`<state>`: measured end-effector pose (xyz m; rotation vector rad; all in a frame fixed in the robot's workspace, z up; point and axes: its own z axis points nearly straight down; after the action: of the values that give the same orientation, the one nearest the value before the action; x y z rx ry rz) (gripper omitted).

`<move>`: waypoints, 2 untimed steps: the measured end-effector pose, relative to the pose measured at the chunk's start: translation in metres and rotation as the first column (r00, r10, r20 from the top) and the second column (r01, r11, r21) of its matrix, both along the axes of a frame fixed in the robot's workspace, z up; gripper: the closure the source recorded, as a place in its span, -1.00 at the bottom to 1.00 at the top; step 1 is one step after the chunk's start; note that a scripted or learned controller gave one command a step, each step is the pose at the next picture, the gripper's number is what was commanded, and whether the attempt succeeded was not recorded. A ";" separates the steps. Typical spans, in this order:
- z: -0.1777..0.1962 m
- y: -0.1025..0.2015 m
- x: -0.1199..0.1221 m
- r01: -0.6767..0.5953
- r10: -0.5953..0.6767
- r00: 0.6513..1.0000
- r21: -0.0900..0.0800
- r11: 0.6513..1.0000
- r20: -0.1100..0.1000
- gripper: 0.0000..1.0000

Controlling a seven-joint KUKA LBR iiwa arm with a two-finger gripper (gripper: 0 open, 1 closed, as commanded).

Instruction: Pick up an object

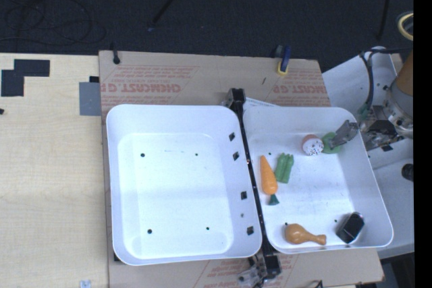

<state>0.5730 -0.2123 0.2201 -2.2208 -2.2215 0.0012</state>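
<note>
Carrot (268, 176) lies lengthwise, green tip toward the bin's near edge.

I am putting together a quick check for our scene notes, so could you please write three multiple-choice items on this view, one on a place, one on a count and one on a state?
1. In which bin does the orange carrot lie?
A. the right bin
B. the left bin
C. outside both bins

2. How many objects lie in the right bin?
A. two
B. nine
C. six

3. How does the yellow-brown gourd-shaped toy stand to the black object?
A. stacked on it
B. apart from it, both near the front wall
C. tucked inside it

Answers:
1. A, since the carrot lies just right of the divide between the bins, beside the green piece.
2. C, counting carrot, green piece, gourd toy, black object, speckled ball and the green object next to it.
3. B, bare white floor shows between them.
</note>
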 end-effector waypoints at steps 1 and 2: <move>0.010 -0.001 0.000 -0.001 0.001 1.000 0.001 1.000 -0.001 1.00; -0.019 0.063 0.022 -0.005 0.005 1.000 0.004 1.000 -0.004 1.00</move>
<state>0.5951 -0.1496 0.2015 -2.2109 -2.2233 0.0007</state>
